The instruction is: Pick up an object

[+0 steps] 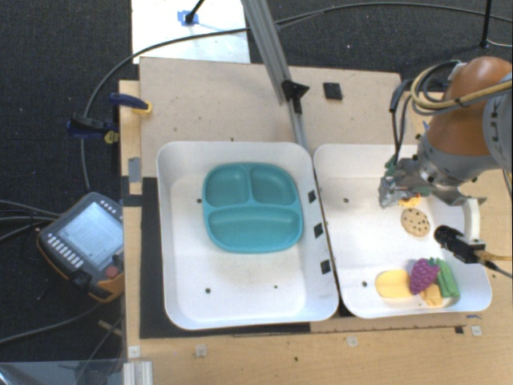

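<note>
Cookie (415, 221) flat in right bin (353, 239), tool (398, 192) just above-left of it.
Camera view: can't tell how far the tool's fingers are spread, nothing seen between them. Yellow piece (393, 284), purple grapes (424, 274), green item (446, 279) bunched at bin's near right corner. Teal divided plate (252, 208) in left bin (184, 287). Both bins on desk (216, 95).

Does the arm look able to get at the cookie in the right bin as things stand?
Probably yes. The tool hangs just above and left of the cookie, which lies alone on the right bin floor, apart from the grapes cluster.
</note>
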Motion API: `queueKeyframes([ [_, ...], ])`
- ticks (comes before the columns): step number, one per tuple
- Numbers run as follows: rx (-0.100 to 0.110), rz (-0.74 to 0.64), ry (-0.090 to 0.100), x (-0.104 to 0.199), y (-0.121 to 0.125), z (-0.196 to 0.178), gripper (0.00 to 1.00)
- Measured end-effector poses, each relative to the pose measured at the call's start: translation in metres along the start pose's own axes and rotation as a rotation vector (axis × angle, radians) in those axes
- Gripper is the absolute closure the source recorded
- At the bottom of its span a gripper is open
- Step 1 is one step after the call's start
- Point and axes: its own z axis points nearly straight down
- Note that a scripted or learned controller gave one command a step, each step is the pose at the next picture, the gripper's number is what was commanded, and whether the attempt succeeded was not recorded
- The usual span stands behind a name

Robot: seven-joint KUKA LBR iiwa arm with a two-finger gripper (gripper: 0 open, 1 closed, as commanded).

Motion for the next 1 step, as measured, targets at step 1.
queueKeyframes([
  [1,-0.003,-0.001,0.000,0.0047,0.0017,-0.0640,1.00],
])
